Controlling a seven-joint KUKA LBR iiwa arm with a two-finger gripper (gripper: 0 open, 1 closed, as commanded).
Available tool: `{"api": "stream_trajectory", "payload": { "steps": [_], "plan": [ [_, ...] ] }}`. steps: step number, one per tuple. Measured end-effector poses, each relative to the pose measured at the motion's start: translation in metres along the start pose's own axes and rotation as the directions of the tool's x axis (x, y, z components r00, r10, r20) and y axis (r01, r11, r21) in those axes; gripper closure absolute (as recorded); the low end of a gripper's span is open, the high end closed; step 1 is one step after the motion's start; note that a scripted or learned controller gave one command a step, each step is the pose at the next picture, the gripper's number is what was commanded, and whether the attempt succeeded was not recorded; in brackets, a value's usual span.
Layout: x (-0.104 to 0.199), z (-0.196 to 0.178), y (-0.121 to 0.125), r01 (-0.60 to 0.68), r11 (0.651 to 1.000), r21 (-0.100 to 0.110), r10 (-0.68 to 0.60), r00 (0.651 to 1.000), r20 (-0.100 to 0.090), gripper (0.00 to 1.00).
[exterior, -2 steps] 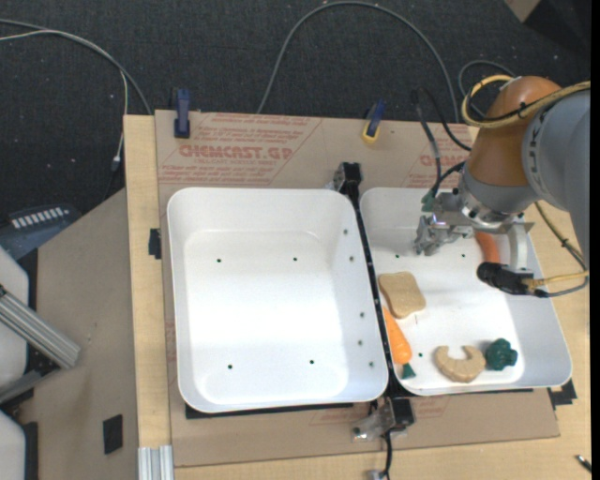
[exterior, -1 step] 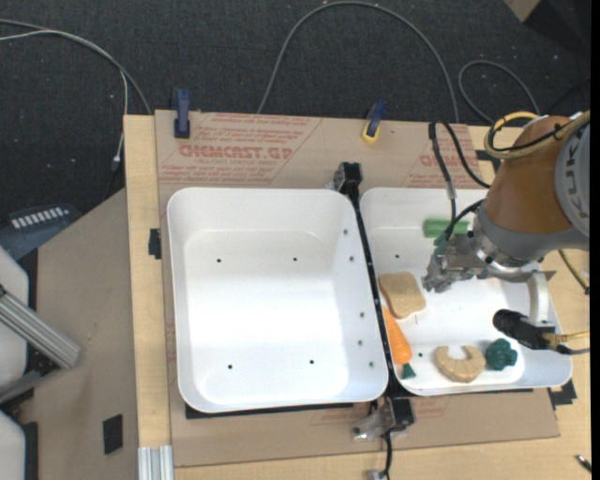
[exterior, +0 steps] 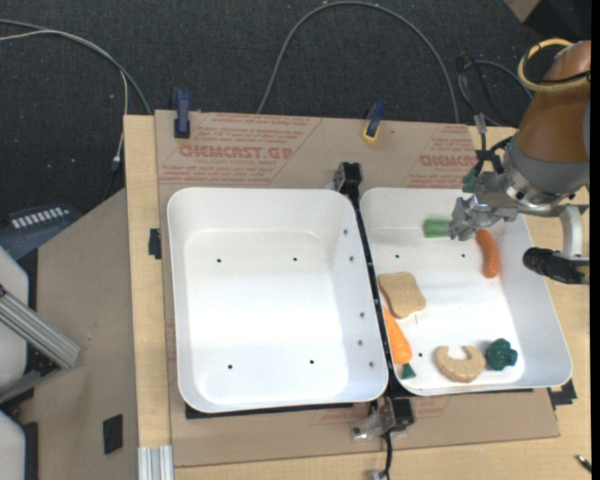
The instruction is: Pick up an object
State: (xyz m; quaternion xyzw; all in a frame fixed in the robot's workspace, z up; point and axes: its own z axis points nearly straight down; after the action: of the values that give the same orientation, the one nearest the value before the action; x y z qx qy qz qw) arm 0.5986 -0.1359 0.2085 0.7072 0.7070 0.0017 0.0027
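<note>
The pincer (exterior: 461, 225) hangs low over the far end of the right bin (exterior: 534, 361), right beside a green piece (exterior: 436, 227), with an orange sausage-shaped piece (exterior: 487, 253) just next to it; whether its tips are apart or together, I cannot tell.

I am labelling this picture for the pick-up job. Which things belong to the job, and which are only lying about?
For the job:
gripper
right bin
green piece
orange sausage
bread slice
carrot
curved biscuit
broccoli

Lying about:
left bin
blue clamp
yellow clamp
cardboard sheet
cables
</note>
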Motion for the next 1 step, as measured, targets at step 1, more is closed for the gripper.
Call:
{"api": "stream_trajectory", "payload": {
  "steps": [1],
  "plan": [
    [-0.0082,0.1096,0.0318,0.0,1.0,0.015,0.0,1.0,-0.003,0.0]
  ]
}}
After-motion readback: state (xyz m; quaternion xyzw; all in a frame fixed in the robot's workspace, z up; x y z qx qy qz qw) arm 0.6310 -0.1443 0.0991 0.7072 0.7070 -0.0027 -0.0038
